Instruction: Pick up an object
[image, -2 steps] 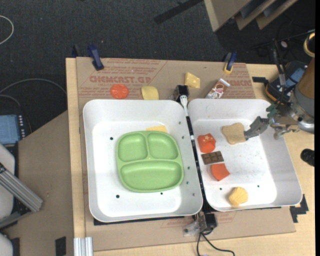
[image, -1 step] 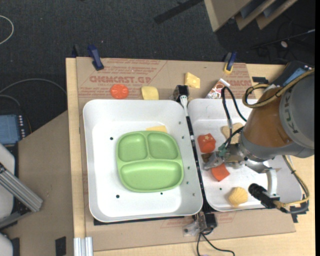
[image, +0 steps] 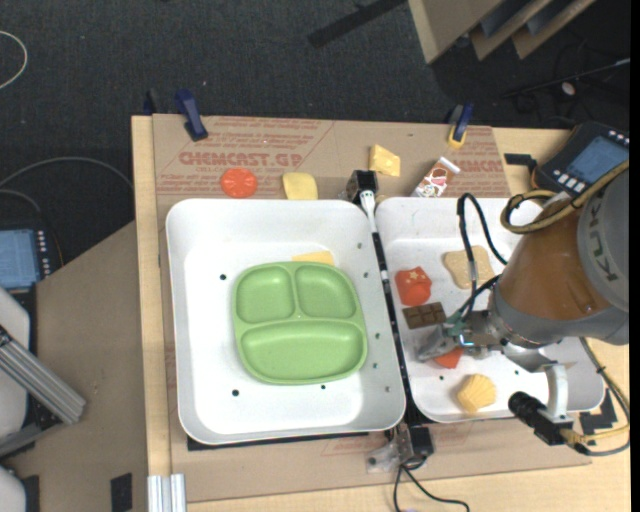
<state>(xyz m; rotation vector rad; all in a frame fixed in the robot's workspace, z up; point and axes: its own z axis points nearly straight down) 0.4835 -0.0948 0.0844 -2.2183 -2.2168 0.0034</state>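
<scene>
— One end effector (image: 446, 345), low in the right bin (image: 500, 225). What are its fingers doing?
— Cannot tell; the tip is small and partly covered by the grey and orange arm (image: 560, 280) reaching in from the right. It sits just over a small red-orange piece (image: 449, 358), with nothing clearly held.
— What lies close by?
— A brown chocolate-like block (image: 424, 316) just to its upper left, a red block (image: 414, 285) above that, a tan cookie shape (image: 466, 265) farther up, and a yellow shell-shaped piece (image: 476, 392) below.
— And the left bin (image: 200, 300)?
— A green divided plate (image: 299, 322), with a pale yellow piece (image: 314, 258) at its top edge.
— Beyond the bins?
— On the desk (image: 150, 250): an orange disc (image: 239, 182), two yellow pieces (image: 300, 186) and a red-and-white packet (image: 436, 179).
</scene>
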